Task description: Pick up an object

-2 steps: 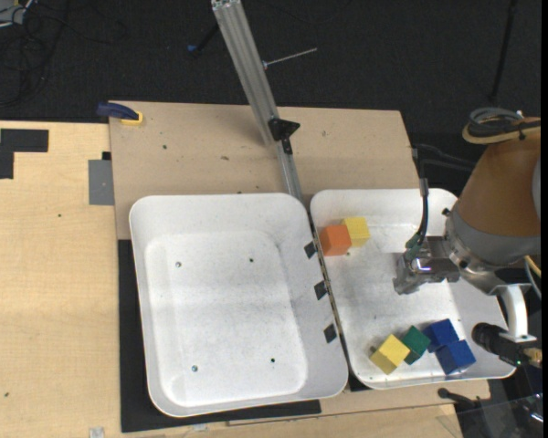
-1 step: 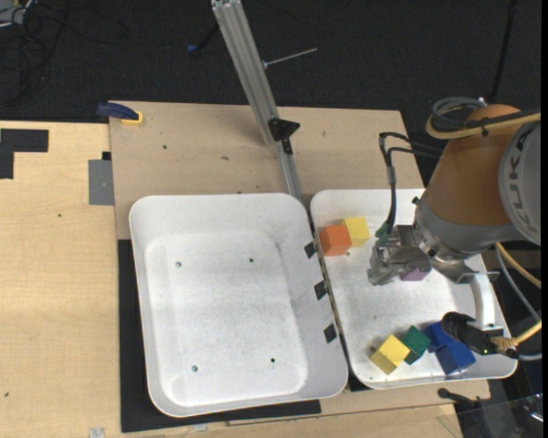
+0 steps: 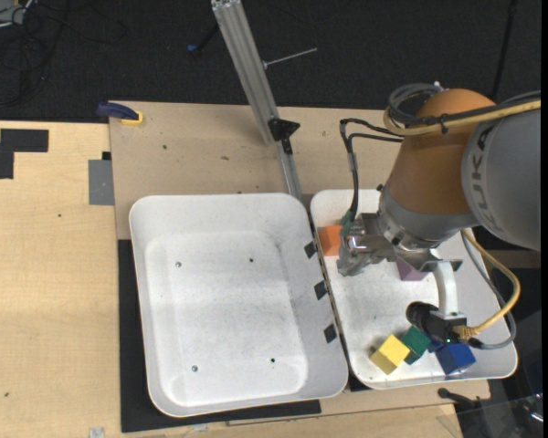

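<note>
Near end of right bin [image 3: 374, 304]: yellow block [image 3: 390, 353], green block [image 3: 416, 343] and blue block [image 3: 456, 358] sat clustered in a row, green touching yellow; blue lay just beside green, toward the bin's right rim. Yellow block sat turned, one corner toward the near rim. Further in, a purple piece [image 3: 407, 268] showed under the arm [image 3: 438, 181], mostly covered, shape not readable. Tool [image 3: 354, 254] hung low over the bin's far-left part; could not tell whether it was open or closed, and nothing was seen in its grip. Orange block [image 3: 329, 239] lay just left of the tool, against the bin's left wall at the far end; the tool overlapped its right side, so its long axis and heading could not be told. Three black clips [image 3: 320, 290] ran along the seam to the left bin [image 3: 228, 308], close beside the orange block. Beyond the bins, an aluminium rail [image 3: 251, 71] rose slanting from the bench [image 3: 192, 153].
</note>
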You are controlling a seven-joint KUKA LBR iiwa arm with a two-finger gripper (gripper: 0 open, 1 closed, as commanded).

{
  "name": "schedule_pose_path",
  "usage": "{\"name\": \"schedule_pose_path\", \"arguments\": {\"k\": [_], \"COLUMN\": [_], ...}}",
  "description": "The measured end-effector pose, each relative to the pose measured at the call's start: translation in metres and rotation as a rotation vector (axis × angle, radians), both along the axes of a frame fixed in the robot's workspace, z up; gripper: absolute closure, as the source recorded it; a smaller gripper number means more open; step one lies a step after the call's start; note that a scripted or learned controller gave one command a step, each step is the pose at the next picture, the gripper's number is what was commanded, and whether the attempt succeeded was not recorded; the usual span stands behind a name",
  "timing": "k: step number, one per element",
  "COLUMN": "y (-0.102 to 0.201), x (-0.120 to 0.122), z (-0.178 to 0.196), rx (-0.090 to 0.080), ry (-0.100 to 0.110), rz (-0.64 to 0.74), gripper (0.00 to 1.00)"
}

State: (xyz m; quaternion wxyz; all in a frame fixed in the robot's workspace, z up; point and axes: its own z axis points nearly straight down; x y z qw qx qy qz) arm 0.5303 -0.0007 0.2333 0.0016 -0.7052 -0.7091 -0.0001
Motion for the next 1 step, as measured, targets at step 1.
{"name": "schedule_pose_path", "arguments": {"k": [1], "y": [0.0589], "x": [0.0153], "z": [0.0024], "rx": [-0.002], "ry": [0.000], "rz": [-0.001], "gripper": [1.00]}}
